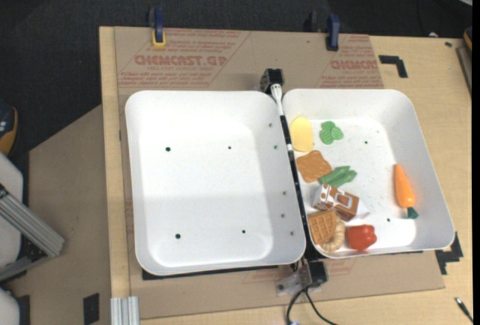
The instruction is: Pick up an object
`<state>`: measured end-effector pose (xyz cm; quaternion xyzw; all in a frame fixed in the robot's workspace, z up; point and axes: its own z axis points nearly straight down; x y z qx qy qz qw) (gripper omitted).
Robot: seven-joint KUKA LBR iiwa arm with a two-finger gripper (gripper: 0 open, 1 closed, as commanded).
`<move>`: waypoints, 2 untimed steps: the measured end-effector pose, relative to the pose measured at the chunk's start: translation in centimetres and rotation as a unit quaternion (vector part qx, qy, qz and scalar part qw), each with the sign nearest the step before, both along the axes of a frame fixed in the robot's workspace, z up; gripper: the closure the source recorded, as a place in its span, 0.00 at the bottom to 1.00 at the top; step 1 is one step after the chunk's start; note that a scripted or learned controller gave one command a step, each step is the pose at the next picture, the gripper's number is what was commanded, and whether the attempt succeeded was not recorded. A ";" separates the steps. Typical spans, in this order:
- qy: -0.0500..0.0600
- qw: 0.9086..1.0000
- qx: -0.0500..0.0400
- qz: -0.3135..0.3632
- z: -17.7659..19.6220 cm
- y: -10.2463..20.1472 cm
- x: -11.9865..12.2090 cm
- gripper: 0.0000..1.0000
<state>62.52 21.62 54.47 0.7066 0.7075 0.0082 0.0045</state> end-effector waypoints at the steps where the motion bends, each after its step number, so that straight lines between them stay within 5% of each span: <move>1: 0.009 1.000 -0.003 -0.003 -0.8 -5.6 -2.7 1.00; 2: 0.019 1.000 -0.005 0.002 -22.4 1.1 -7.1 1.00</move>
